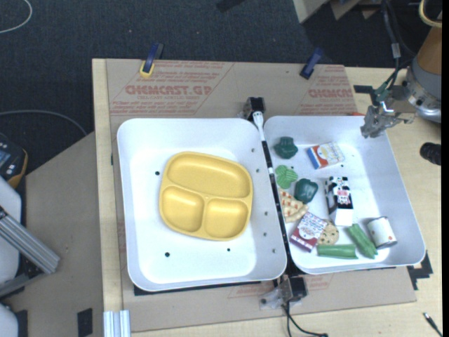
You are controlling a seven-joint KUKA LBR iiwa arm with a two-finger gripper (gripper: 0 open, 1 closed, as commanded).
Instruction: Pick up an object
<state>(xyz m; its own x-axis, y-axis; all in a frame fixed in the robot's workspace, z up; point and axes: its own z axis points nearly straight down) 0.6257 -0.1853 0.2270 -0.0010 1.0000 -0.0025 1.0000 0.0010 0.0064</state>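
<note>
At the two o'clock corner of the right shallow white plastic bin (pixel 400 181), the metal two-finger claw (pixel 375 123) hangs above the rim, with nothing visible between its tips; whether it is open or closed cannot be told at this size. The grey arm (pixel 428 83) enters from three o'clock, wrist bent downward toward the bin, a pose that suggests an approach not yet committed to any item. The candidate objects lie scattered, apparently tipped in loosely: a dark green toy vegetable (pixel 285 147) at eleven o'clock, a small white-and-red carton (pixel 326 154) just beside it, a black-and-white toy cow (pixel 341 192) near centre, a green bean-shaped piece (pixel 363 240) and a silver can (pixel 381 231) at five o'clock. The left bin (pixel 133 188) carries a yellow three-compartment plastic plate (pixel 205 195). Both bins rest on the tabletop (pixel 105 118).
</note>
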